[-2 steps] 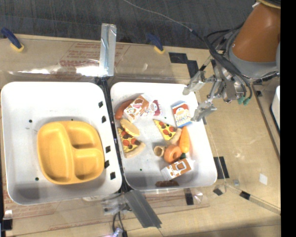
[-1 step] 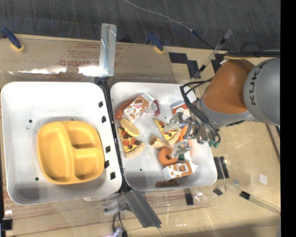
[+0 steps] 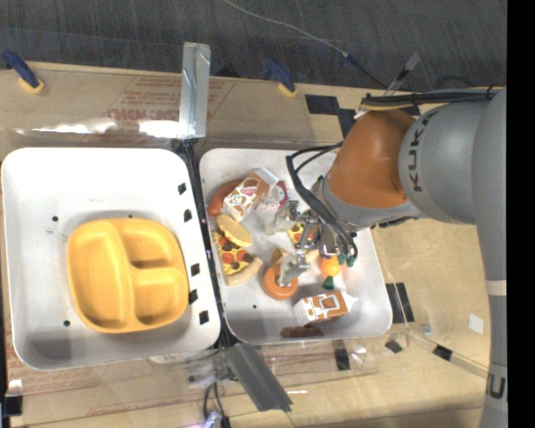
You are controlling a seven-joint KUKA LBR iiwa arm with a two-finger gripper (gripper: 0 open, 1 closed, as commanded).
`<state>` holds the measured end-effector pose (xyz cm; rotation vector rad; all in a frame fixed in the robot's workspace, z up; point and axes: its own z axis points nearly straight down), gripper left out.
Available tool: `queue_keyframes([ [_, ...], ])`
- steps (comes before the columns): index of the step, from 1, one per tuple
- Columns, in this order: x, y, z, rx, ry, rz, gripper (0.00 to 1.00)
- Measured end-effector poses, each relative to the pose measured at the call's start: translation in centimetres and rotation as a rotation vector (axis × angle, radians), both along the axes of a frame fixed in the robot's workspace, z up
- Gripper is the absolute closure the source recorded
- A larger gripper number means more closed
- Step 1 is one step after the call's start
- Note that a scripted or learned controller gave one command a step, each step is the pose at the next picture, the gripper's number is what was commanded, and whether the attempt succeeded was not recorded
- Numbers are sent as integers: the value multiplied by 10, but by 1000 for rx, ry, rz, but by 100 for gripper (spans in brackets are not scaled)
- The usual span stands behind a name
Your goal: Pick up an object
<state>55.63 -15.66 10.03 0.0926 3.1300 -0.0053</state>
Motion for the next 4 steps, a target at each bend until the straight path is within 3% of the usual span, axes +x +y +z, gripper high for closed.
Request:
queue_keyframes([
  [1,38,-18,-1,3,-1,-133,0],
  [2,-4,37,-1,4,-5,-263,0],
  [3,-3,39,10,6,1,-254,100],
  [4,60,122,94,8,5,-528,100],
])
